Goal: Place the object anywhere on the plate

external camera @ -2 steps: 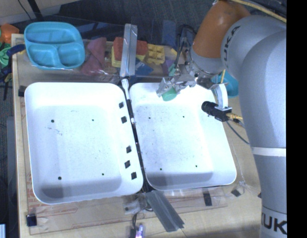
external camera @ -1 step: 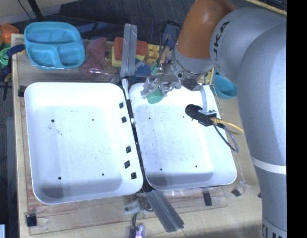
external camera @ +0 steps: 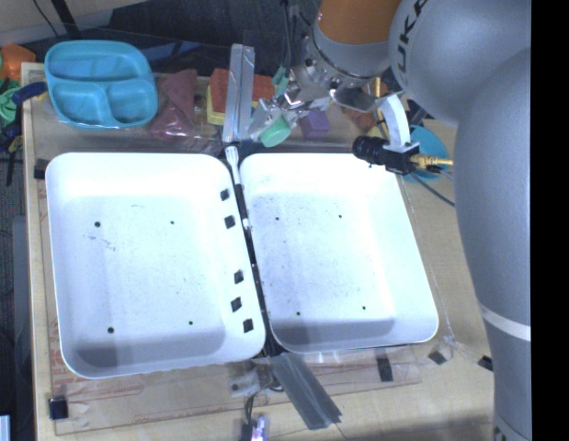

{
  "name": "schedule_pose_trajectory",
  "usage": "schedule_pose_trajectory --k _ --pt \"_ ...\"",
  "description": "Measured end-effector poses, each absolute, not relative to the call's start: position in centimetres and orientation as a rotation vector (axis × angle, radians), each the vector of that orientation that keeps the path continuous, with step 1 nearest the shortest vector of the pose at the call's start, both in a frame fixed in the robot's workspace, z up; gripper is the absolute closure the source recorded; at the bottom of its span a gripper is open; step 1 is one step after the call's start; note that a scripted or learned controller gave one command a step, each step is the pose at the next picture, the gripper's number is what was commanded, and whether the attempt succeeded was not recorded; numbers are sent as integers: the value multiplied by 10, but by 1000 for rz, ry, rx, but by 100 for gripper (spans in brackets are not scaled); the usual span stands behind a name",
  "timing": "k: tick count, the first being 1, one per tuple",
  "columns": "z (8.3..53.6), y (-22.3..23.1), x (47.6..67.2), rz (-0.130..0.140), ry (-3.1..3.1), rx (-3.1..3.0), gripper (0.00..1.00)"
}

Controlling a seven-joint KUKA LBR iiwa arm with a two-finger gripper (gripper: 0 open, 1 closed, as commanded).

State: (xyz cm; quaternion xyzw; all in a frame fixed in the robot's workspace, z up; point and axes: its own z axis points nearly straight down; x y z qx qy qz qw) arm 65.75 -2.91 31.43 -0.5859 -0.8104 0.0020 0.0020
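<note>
Teal object [external camera: 276, 133], small and rounded, sits in the pincer [external camera: 280, 118], just past the far rim of the right bin [external camera: 408, 246], close to the divider between the two bins. We see its metal fingers [external camera: 268, 110] closing on the top of the piece, so the pincer is pinching the teal object. The piece looks like a short stub with its long axis tilted, the upper end toward the fingers and the lower end pointing down and left toward the bin corner; its exact shape is too small for us to tell.

Above the pincer rises the orange band [external camera: 358, 12] of the arm, and the grey arm [external camera: 486, 154] fills the right side of the view. A black fitting with a brass tip [external camera: 394, 156] hangs just beside the right bin's far rim.

Further out, the left bin [external camera: 59, 246] lies side by side with the right one, and a row of small black clips runs down the seam between them. Both bins are white with faint speckling and rest on the pale table [external camera: 459, 338].

Behind the bins we see a blue divided plate [external camera: 100, 85] at the far left, well apart from the pincer, and a jumble of coloured items [external camera: 183, 99] along the far edge. Dark floor shows beyond the table.
</note>
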Motion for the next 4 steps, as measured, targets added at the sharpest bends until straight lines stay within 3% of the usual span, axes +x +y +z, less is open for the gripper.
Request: schedule_pose_trajectory --k 1,2,4 --pt "327 31 649 7 -2763 -1484 100" --pt "338 -44 658 5 -2895 -1213 100" --pt "342 43 644 5 -3072 -618 100"
